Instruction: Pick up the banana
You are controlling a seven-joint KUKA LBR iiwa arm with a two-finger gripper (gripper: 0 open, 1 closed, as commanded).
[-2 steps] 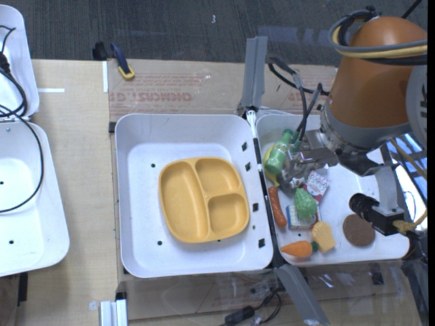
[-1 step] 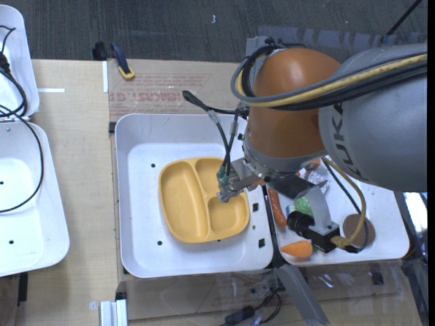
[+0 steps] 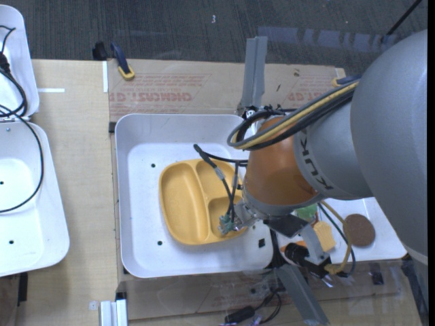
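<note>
No banana is seen held; the gripper, its state untellable, is positioned over the yellow divided tray.

Illumination is even and moderately bright, diffuse, apparently from overhead. The white bin at centre reads clean without blown highlights; the second bin at left shows a faint bluish cast. Shadows are soft: a shallow one lies inside the centre bin's near rim, and a darker one falls under the arm onto the yellow tray. The orange band carries a mild sheen, no hard glare. The arm's large grey body at right is soft, out of focus. The tabletop is sharp. The far floor is dim.
</note>
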